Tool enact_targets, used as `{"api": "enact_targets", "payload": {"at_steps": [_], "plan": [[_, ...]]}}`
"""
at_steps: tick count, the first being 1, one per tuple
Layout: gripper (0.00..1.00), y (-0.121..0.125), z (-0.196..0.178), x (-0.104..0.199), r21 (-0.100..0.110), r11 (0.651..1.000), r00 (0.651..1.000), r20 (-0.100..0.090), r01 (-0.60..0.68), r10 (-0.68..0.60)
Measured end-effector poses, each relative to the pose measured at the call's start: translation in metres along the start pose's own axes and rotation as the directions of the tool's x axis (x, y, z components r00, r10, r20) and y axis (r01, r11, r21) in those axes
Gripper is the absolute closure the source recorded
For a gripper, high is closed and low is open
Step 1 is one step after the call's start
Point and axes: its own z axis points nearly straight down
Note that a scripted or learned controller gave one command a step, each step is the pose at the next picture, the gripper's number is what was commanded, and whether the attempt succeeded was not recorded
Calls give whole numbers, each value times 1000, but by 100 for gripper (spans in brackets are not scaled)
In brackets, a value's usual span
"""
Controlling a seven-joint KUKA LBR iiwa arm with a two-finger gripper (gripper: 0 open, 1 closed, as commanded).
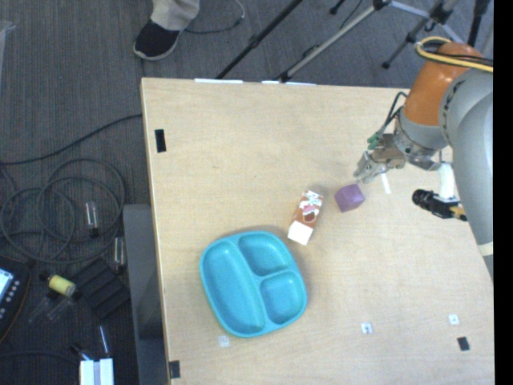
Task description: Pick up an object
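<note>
Purple block (349, 197) on bench, hand (370, 169) just above-right.

- You get even, soft light from overhead; the pale surface (240, 151) is bright but not blown out.
- Shadows are faint: a thin one hugs the blue tray (252, 283), a small one the purple block (349, 197).
- The dark floor (64, 95) reads dim and grainy.
- Focus is soft throughout; the arm (449, 95) looks slightly smeared.
</note>
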Motion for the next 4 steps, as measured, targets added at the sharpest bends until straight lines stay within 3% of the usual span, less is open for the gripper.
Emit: {"api": "enact_targets", "payload": {"at_steps": [1, 2, 3, 4], "plan": [[0, 0, 0, 0, 0, 1000, 1000, 0, 0, 0], [0, -19, 10, 31, 0, 1000, 1000, -8, 15, -15], [100, -20, 2, 32, 2, 1000, 1000, -9, 15, -15], [100, 3, -105, 77, 2, 996, 996, -8, -84, 84]]}}
